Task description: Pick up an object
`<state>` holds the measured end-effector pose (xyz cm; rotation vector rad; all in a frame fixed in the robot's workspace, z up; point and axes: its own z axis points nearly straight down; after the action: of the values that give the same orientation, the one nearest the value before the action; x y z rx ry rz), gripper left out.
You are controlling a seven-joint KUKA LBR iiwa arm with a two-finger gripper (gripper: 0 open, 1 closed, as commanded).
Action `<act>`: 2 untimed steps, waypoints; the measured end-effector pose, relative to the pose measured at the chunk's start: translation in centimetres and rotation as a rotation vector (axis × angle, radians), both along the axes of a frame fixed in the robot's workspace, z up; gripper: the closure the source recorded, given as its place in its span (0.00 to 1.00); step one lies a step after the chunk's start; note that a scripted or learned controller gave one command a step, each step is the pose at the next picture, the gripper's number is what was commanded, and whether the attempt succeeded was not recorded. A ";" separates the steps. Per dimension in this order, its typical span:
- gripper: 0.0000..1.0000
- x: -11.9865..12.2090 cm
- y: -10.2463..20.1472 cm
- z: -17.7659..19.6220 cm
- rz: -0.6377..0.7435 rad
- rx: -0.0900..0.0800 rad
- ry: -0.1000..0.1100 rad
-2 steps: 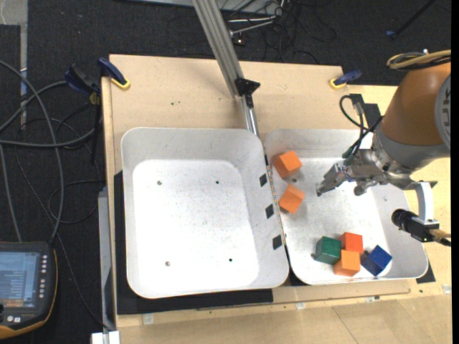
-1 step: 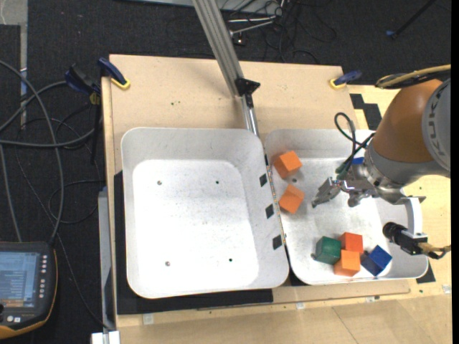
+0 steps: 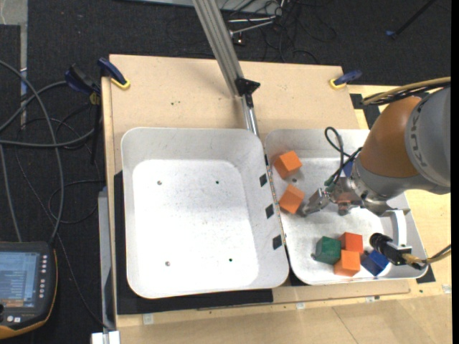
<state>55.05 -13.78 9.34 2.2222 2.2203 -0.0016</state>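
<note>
Gripper is seen low in the right bin, just right of an orange cube, tip touching or nearly touching it. Whether the pincer is apart or together cannot be told at this resolution; nothing is seen clamped in it. A second orange cube is located further up the bin, near the divider. Clustered at the bin's near edge: green block, two orange blocks, blue block, all close together. Left bin is alongside, touching the right one.
</note>
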 end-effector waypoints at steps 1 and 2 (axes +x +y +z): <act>1.00 0.1 0.0 1.2 -0.001 0.000 -0.002; 1.00 0.5 -0.8 7.2 0.002 -0.001 -0.007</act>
<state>55.58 -14.57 16.56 2.2157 2.2182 0.0049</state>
